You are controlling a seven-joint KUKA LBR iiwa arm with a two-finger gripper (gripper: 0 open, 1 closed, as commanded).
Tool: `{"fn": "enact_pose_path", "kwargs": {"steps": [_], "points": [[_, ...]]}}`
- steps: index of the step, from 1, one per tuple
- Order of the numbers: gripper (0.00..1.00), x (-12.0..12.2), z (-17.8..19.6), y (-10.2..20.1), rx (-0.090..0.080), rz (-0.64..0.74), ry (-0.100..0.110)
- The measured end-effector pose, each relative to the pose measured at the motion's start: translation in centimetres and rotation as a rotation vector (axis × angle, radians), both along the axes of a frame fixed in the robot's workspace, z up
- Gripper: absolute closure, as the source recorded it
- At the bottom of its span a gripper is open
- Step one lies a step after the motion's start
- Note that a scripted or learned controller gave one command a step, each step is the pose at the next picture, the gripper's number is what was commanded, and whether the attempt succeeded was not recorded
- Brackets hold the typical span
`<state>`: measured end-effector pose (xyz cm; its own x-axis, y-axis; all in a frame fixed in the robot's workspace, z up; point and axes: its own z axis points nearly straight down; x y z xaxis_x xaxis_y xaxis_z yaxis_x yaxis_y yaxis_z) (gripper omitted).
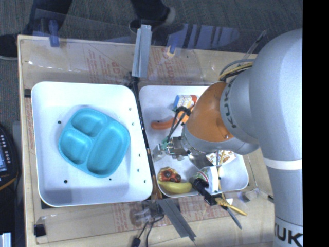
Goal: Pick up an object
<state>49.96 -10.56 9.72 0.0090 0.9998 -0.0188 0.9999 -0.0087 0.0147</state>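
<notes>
Left bin point(46, 138) held a blue divided tray point(94, 141). In right bin point(239, 181): orange carrot-like piece point(162, 123), banana point(176, 187) w/ a red-yellow item point(168, 175) touching it. Gripper point(169, 147) sat low over right bin, just above banana; finger state: can't tell.

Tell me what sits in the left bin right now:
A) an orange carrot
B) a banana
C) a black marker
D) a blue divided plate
D: the blue divided plate lies alone in the left bin, while the banana lies in the right bin under the arm.
</notes>
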Motion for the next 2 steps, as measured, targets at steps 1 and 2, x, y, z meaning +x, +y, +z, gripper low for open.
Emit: {"fn": "enact_pose_path", "kwargs": {"steps": [1,2], "points": [[0.00,4.6,-0.3,0.0,0.003,0.000,0.009],[0.00,15.7,-0.3,0.0,0.010,0.010,0.013]]}}
